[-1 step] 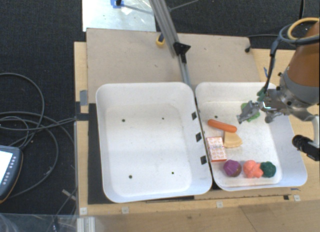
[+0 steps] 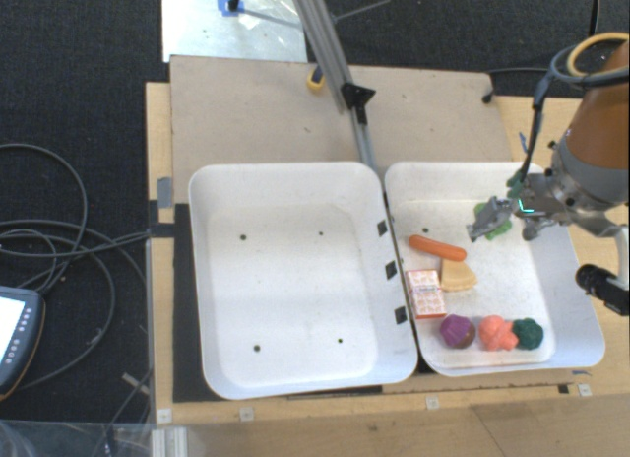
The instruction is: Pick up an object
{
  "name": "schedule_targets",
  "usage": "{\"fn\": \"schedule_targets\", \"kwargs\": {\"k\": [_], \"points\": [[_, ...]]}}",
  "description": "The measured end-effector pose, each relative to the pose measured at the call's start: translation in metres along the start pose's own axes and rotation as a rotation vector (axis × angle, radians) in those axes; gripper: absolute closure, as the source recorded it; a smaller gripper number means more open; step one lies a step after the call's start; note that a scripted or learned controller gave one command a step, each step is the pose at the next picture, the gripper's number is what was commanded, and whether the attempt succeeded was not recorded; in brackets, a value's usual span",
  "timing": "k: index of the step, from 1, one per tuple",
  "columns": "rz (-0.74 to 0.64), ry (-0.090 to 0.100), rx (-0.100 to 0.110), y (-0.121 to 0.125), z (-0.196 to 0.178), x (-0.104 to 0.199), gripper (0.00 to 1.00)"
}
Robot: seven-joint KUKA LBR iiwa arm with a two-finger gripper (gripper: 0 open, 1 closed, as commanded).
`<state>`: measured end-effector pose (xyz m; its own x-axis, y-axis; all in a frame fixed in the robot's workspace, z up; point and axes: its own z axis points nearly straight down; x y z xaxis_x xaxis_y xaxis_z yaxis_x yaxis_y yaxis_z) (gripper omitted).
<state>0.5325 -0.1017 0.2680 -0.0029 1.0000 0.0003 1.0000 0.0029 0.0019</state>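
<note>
My gripper (image 2: 489,219) reaches in from the right over the upper part of the right bin (image 2: 571,347). A small green object (image 2: 500,229) sits right at its tip, partly hidden by it; whether it is held I cannot tell. Below and to the left lie an orange carrot-like piece (image 2: 437,247), a tan wedge (image 2: 458,275) and a pink-and-white box (image 2: 425,293). Along the bin's near edge sit a purple object (image 2: 457,331), an orange-pink object (image 2: 497,334) and a dark green object (image 2: 529,332).
The left bin (image 2: 212,248) adjoins the right one at a shared rim. A grey pole (image 2: 330,41) slants down from the top to the bins' far junction. Cables (image 2: 59,248) and a tablet (image 2: 15,332) lie on the floor at left.
</note>
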Motion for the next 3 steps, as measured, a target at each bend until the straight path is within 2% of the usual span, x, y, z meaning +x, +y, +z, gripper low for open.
{"fn": "schedule_targets", "kwargs": {"k": [1, 3], "points": [[0.002, 0.001, 0.005, 0.000, 0.042, 0.003, 0.00], [0.003, 0.001, 0.004, -0.003, 0.167, 0.002, 0.00]]}}
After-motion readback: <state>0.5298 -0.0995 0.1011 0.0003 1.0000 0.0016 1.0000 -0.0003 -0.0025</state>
